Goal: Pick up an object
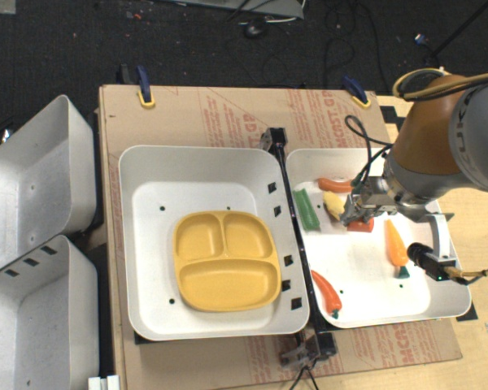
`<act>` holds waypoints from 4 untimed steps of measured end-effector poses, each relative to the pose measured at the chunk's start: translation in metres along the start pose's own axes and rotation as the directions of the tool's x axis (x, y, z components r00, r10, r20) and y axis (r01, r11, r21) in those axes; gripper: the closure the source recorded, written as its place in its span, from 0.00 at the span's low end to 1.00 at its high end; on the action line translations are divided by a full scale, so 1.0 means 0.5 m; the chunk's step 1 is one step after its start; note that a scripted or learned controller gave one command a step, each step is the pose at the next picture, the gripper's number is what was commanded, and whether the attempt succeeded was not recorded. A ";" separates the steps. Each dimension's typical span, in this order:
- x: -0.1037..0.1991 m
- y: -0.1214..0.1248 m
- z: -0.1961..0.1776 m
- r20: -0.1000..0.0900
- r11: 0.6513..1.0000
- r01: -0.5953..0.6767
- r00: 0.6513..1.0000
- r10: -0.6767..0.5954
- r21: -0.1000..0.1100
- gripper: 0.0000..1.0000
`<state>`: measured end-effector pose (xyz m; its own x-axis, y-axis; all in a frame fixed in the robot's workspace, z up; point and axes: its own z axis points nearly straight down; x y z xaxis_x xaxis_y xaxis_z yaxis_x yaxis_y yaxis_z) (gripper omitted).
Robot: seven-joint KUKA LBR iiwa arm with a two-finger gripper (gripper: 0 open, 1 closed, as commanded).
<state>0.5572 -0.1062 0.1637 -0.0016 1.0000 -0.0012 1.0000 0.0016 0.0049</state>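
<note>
Over the right bin (439, 303), toward its 12 o'clock end, the gripper (359, 211) sits low among a cluster of small toy food pieces. Whether it is apart or together I cannot tell; the wrist body hides the tips. No object is visibly held.

Contents of right bin, clock positions taken from the bin centre:
- orange-red sausage piece (335, 184) at 12 o'clock, near the back wall
- green stick (307, 209) at 10 o'clock, along the divider
- pale yellow piece (333, 205) just beside the gripper, on its 9 o'clock side
- small red piece (359, 226) directly under or touching the gripper
- carrot (397, 246) at 3 o'clock, apart from the cluster
- red chili (328, 292) at 7 o'clock, near the divider

Left bin (138, 218) holds a yellow divided plate (226, 260).

Judgement: likely target is the red piece or the yellow one. To do this well, centre on a single piece so neighbours are not nudged, descend to the bin floor, close, then lift straight up. Crowding risks a pinch on two pieces or a slip. The carrot would be an easier, isolated choice.
</note>
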 end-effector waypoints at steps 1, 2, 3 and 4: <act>0.002 0.000 -0.128 0.000 1.000 0.001 1.000 -0.001 -0.002 1.00; 0.001 0.003 -0.234 0.000 1.000 0.002 1.000 -0.002 -0.001 1.00; 0.086 0.021 -0.228 0.000 1.000 0.004 1.000 -0.004 0.003 1.00; 0.194 0.025 -0.228 -0.002 1.000 0.006 1.000 -0.006 0.005 1.00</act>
<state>0.5691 -0.0092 0.2775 -0.0078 1.0000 0.0012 1.0000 0.0078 -0.0001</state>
